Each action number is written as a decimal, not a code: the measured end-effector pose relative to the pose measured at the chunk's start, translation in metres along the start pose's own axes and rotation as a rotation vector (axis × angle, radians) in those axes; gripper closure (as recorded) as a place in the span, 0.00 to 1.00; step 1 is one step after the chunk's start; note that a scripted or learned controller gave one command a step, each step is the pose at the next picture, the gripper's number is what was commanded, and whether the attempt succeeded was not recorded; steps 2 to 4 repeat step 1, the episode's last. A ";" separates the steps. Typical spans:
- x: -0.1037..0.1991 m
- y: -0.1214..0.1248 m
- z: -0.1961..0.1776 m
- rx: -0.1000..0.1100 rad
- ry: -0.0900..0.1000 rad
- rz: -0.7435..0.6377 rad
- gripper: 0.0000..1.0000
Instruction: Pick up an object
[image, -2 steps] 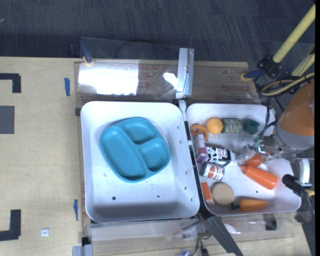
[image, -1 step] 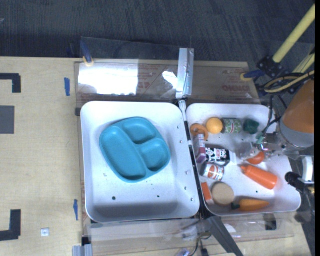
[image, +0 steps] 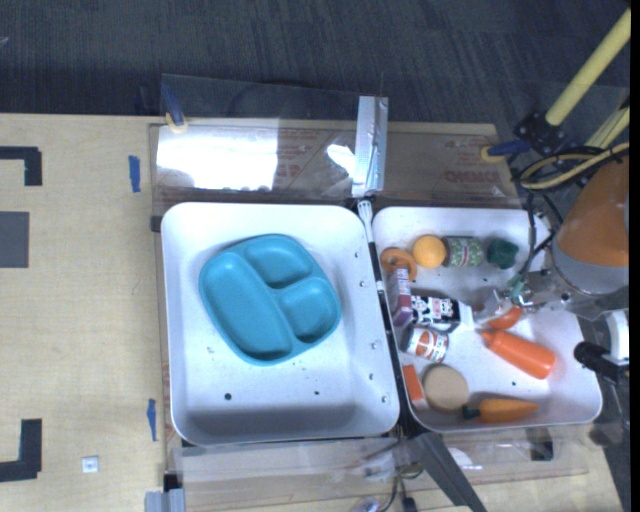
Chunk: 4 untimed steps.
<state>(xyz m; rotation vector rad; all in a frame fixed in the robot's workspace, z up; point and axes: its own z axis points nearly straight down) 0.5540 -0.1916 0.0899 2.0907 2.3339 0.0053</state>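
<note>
the arm (image: 600, 225) is seen at the right edge of the camera view, grey with its orange band, reaching over the far right side of the right bin (image: 580, 400). the claw (image: 522, 290) appears as a small dark and metallic cluster just left of the wrist, above the bin floor; how far it is parted cannot be told, and nothing can be made out in its hold. no object has been singled out by the task, so the nearest candidates are judged likeliest: a small orange-red piece (image: 503, 319) lies just below and slightly left of the claw, and the larger orange bottle (image: 519, 353) lies a little further toward the near rim, its long axis running from upper left to lower right. an orange carrot-like piece (image: 508, 408) rests along the near wall, lengthwise left to right. the remaining things, an orange ball (image: 429, 250), a green-capped bottle (image: 480, 251) and a red-and-white can (image: 428, 345), are grouped to the claw's left, further off. the left bin (image: 190, 400) carries a blue divided plate (image: 268, 296), well apart from the claw. a short descent toward the near side would be called for.
</note>
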 end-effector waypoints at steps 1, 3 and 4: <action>0.055 -0.009 -0.120 0.003 0.002 0.243 1.00; 0.055 -0.009 -0.120 0.003 0.002 0.243 1.00; 0.055 -0.009 -0.120 0.003 0.002 0.243 1.00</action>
